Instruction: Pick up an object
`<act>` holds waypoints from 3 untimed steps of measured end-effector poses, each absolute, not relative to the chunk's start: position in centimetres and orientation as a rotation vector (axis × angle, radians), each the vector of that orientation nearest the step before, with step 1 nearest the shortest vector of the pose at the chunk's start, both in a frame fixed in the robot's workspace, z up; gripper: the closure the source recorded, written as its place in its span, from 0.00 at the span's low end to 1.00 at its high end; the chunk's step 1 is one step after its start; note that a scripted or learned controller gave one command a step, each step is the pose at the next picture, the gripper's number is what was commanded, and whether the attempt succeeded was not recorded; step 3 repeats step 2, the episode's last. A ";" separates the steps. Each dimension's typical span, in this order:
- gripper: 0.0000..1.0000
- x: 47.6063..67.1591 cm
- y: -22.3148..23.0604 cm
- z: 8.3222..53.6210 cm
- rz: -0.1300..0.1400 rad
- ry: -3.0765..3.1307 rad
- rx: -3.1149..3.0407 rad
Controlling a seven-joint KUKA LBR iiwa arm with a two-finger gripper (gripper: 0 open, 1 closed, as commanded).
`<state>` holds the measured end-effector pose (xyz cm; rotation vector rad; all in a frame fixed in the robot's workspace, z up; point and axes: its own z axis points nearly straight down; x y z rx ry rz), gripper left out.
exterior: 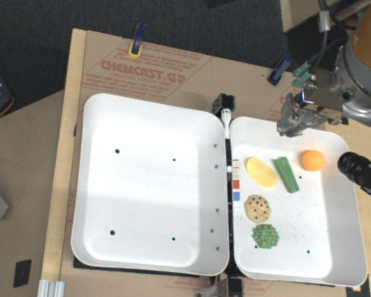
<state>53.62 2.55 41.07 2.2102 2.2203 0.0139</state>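
Clearly the pick is not yet made; by the look of it, the step in hand is the approach. On the left, the left bin (142,193) carries no objects, and its floor shows a few small dark dots. The right bin (341,236) holds all five things, lying close together in its middle and far part. Going from left to right: the cookie (257,208) lies near the divider, the green round piece (266,236) sits just beside it toward the near edge, the yellow piece (261,172) lies farther back, and the green stick (285,174) lies slanted just beside the yellow piece, perhaps touching it. The orange ball (313,160) rests apart from them, toward the far right corner. The gripper (296,125) hangs above the far rim of the right bin, and nothing is seen between its parts; whether the jaws are released or clenched cannot be told from this view. The next move probably calls for bringing the gripper over one object and going down. The orange ball seems the nearest, and it could roll away.
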 end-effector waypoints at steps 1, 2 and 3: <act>1.00 47.8 -4.3 33.4 -0.012 2.217 2.236; 1.00 52.6 0.7 36.6 0.007 2.223 2.213; 1.00 52.6 0.7 36.6 0.007 2.223 2.213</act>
